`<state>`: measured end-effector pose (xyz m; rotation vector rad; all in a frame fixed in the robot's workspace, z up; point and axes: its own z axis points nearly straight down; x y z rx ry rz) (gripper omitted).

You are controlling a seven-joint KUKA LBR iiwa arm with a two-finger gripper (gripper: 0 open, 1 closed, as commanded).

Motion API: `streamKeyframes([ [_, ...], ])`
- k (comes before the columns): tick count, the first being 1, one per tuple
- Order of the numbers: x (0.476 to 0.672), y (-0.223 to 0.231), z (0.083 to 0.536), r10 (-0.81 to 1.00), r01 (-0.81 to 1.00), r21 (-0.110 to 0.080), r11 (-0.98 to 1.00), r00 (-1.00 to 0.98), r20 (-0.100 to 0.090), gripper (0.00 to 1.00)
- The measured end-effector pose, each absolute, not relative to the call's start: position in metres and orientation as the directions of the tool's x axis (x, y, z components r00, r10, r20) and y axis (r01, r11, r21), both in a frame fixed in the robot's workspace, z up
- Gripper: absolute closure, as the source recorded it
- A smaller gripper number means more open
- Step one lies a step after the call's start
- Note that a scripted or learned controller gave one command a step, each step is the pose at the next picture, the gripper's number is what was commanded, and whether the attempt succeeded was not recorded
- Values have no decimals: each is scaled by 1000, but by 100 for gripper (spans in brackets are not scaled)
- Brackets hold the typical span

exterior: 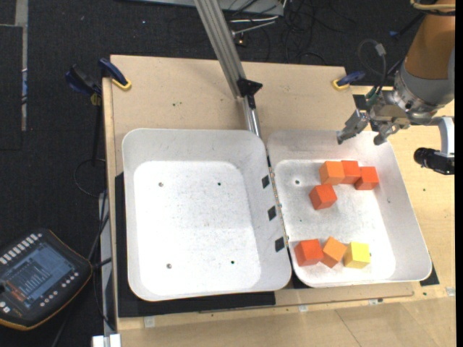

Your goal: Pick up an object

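Near edge of right bin [405, 223]: orange cube [309, 252], lighter orange cube [333, 251] and yellow cube [357, 254] packed touching. Midway, lone orange cube [323, 196]; behind it a tight cluster of three [350, 173]. Farthest, claw [365, 130] hovers over the bin's back rim, splayed and carrying nothing. Risk: crowded neighbours block a clean pinch. Fingertip detail hard to make out; arm cut off at right.
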<state>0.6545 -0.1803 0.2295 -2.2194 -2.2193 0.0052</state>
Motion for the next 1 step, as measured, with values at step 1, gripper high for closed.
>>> streamKeyframes([
  [1, 652, -189, 181, 1000, 1000, -5, -1, 1, 0, 0],
])
